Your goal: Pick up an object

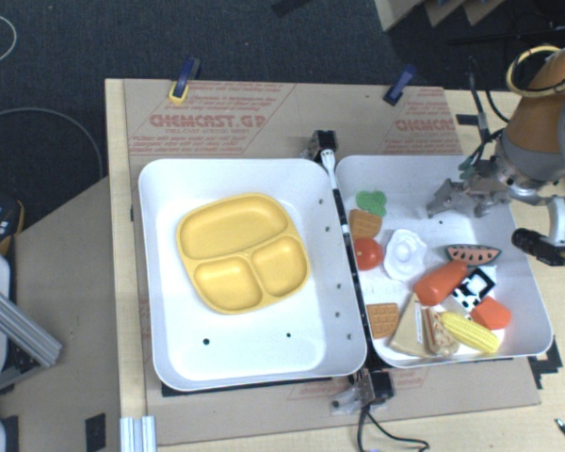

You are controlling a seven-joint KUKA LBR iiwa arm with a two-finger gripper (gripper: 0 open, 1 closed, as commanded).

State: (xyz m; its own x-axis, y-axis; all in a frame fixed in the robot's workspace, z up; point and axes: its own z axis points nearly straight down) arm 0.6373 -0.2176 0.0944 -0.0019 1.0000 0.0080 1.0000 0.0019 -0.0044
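Two bins; pincer (461, 199) released over right bin's (537, 295) bare far end, toys (433, 290) crowd near end.

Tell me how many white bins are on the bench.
2. The left bin holds a yellow divided plate; the right bin, touching it along the middle, holds the toy food pile.
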